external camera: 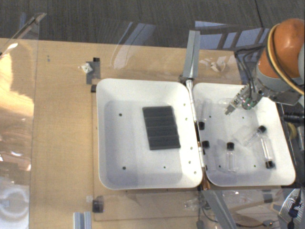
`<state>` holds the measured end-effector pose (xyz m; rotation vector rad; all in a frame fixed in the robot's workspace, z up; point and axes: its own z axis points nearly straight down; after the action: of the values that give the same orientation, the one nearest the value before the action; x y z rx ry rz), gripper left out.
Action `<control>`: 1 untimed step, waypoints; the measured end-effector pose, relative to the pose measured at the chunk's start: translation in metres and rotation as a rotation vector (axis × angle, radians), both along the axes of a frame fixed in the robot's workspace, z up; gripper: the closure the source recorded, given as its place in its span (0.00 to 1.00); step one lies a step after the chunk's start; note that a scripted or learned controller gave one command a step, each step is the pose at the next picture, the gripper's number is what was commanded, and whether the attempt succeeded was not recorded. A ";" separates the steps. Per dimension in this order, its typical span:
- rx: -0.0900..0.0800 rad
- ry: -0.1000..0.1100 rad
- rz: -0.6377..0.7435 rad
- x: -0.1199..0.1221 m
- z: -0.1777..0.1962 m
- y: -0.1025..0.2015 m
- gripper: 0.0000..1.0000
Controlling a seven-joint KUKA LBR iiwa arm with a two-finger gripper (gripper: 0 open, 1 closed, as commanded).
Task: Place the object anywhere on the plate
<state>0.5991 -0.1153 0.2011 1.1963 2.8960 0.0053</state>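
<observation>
— Bins first: how many?

— Two shallow white ones, side by side on the wooden bench (pixel 57 142). The left bin (pixel 109 171) carries a single dark ribbed plate (pixel 161 127) lying flat near its middle, its long axis running roughly from the far side toward the near side with a slight lean. The right bin (pixel 286 175) holds the small things.

— Count those.

— Clear vials with black caps. I make out about five caps: one at the bin's left wall (pixel 201 125), one lower on that wall (pixel 205 145), one short vial (pixel 230 154) near the middle standing on its base or close to it, and two to the right. The glass is so transparent that some bodies are hard to trace.

— And the two to the right?

— One vial (pixel 252 135) lies on its side, long axis slanting, cap toward the upper right. Another vial (pixel 267 154) lies beside it, long axis running nearly far-to-near, cap at the near end.

— The gripper?

— The gripper (pixel 230 109) hangs over the far part of the right bin, pointing down and to the left. I cannot tell how its claw is set.

— Anything on the plate?

— No vial is on it; all sit in the right bin.
</observation>
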 end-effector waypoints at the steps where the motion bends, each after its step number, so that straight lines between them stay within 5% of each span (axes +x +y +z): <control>1: 0.001 0.001 -0.044 0.001 -0.015 0.040 1.00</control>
<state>0.6003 -0.0750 0.1861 1.2606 2.8698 0.0056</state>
